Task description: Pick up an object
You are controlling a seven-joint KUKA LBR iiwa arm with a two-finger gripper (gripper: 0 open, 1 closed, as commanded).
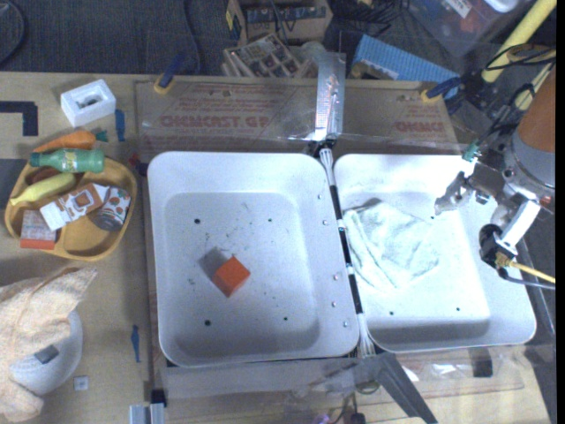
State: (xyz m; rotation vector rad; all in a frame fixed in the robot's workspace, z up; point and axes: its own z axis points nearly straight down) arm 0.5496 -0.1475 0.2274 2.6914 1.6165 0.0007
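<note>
The wooden desk [88, 95] carries two shallow white bins side by side. The left bin [177, 184] holds a single orange block [232, 276], which lies a little left of the bin's middle with a grey face turned up and to the left. The right bin [503, 316] holds a crumpled pale cloth [388, 246], spread over its left half and touching the wall nearest the other bin. The arm [540, 131] reaches in at the right, and its end effector [472, 193] hangs over the right bin's upper right part, well apart from the block; whether it is wide or narrow cannot be told. To the left of the bins sits a yellow bowl [88, 241] of toy food.
</note>
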